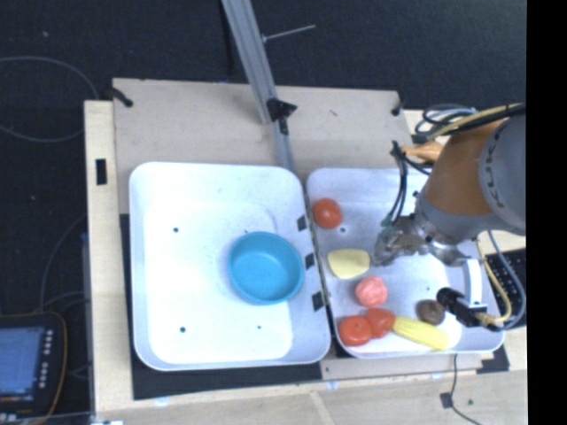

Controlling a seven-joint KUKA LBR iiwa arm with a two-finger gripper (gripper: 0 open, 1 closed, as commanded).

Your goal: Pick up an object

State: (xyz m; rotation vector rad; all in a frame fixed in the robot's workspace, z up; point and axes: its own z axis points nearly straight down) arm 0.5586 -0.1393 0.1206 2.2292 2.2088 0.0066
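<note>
1. Two shallow white bins sit side by side on the bench: the left bin (177,202) and the right bin (354,189), their inner walls touching along the middle.
2. The left bin holds a single blue bowl (265,266), upright, lying toward that bin's right side, near the dividing wall.
3. The right bin carries several small things. A round orange-red ball (327,212) lies near its upper left corner, apart from the rest.
4. A pale yellow block (348,262) lies below that ball, at the bin's left-centre.
5. A pink ball (371,290) sits just below and right of the yellow block.
6. A red tomato-like piece (355,329) lies at the bin's lower left, touching a second red piece (381,320) beside it.
7. A yellow banana-shaped item (422,333) stretches along the lower edge, just right of the red pieces.
8. A small brown item (431,311) rests above the banana's right end, next to a black part of the arm's fittings.
9. The arm (469,184), grey with its orange band, reaches in from the right over the right bin.
10. The gripper (386,248) hangs just right of the yellow block, very near it; whether its jaws are apart or together cannot be told from this angle, and nothing is seen between them.
</note>
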